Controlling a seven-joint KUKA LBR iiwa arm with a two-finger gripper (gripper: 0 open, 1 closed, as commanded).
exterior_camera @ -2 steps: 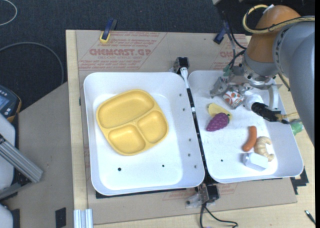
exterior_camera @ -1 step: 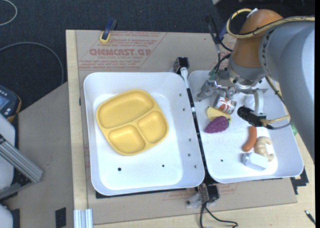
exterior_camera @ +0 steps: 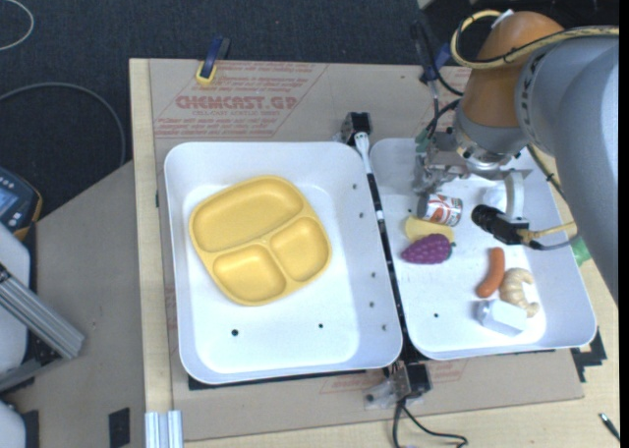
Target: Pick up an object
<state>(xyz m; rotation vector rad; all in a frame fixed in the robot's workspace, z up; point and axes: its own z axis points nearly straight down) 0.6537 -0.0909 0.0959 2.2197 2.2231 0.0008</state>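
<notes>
**Figure.** Approach phase of a pick in the right bin. The end effector hangs low over the bin's far-left part, apparently just above a small red-and-white can. How far it is open cannot be told from this slanted view, and nothing is seen held in it. The can (the likeliest target, judged by nearness) lies touching or almost touching a yellow wedge, with a purple grape cluster just beside that. An orange sausage, a beige lump and a white block lie well apart from the can, toward the bin's near-right corner. For a clean grasp, the descent should be centred on the can and the closing direction kept clear of the wedge, since a glancing contact would probably roll the can. The arm enters from the right, with its orange band above a wrist pointing steeply down. The left bin holds a yellow compartment tray. Both bins rest on the tabletop.
</notes>
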